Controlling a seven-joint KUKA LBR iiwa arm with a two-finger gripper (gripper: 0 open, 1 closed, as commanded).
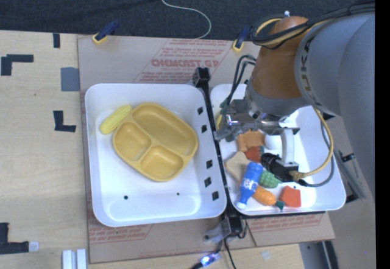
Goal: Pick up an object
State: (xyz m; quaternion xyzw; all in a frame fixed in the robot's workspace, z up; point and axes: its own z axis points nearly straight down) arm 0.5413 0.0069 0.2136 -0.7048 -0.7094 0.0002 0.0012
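Camera view puts my gripper (pixel 244 123) low over the right bin (pixel 317 198); whether it grips anything I cannot tell. Cardboard (pixel 177 61) underlies both bins. Below me crowd a blue bottle (pixel 248 184), its long axis running toward the near rim, and a carrot (pixel 266 196). A yellow tray (pixel 155 140) and corn (pixel 115 118) lie in the left bin (pixel 97 158).

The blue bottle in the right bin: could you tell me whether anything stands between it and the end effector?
Yes: the blue bottle lies among other toys, with a tan piece and a brown block between it and the end effector.
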